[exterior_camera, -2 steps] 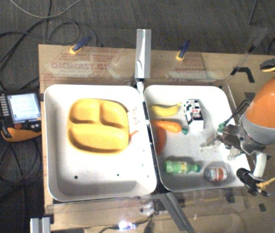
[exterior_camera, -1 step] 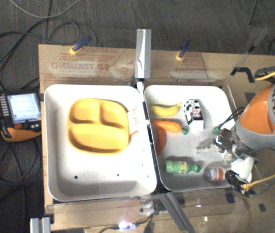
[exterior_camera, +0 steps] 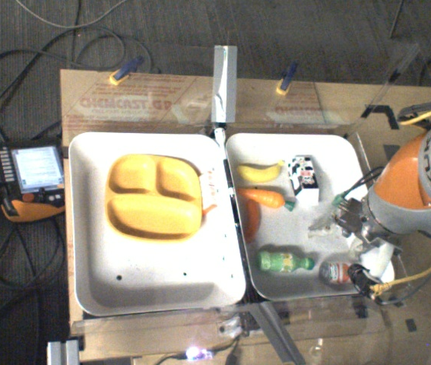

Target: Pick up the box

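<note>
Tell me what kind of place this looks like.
Probably a robotics lab test bench: two shallow white plastic bins sit side by side, loose black cables trail over grey carpet, and a grey robot arm with an orange band reaches in.

The grey arm [exterior_camera: 420, 196] is seen reaching in from the right, its orange band turned upward above the wrist. The wrist is angled downward and to the left, and the gripper [exterior_camera: 329, 220] is held low at the arm's leftmost end.
</note>
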Tool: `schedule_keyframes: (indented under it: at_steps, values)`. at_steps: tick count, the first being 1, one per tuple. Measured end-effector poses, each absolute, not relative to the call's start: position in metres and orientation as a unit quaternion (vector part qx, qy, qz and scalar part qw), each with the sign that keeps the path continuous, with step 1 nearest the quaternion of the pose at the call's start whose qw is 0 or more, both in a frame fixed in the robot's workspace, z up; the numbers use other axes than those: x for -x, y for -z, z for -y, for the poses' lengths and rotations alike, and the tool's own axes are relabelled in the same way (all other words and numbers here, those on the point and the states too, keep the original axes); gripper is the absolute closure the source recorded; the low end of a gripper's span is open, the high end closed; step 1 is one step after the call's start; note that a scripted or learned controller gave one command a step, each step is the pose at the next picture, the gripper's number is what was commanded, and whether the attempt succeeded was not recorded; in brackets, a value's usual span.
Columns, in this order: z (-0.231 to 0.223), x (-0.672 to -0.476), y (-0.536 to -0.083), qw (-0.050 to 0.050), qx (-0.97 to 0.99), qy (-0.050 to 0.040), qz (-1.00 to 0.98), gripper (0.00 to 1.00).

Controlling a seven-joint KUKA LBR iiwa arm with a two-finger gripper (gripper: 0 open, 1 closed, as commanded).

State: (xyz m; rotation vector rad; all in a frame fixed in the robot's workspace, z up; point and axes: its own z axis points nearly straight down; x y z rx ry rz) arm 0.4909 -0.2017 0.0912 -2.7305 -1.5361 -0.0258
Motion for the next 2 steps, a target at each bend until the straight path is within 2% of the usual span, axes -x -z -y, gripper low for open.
schedule_keyframes:
  at_steps: [1, 2]
  values:
    - [0.147, -0.508, -0.090, -0.007, 0.808, 0.0019, 0.590, 0.00]
    - [0.202, -0.493, -0.091, 0.001, 0.842, 0.0094, 0.539, 0.00]
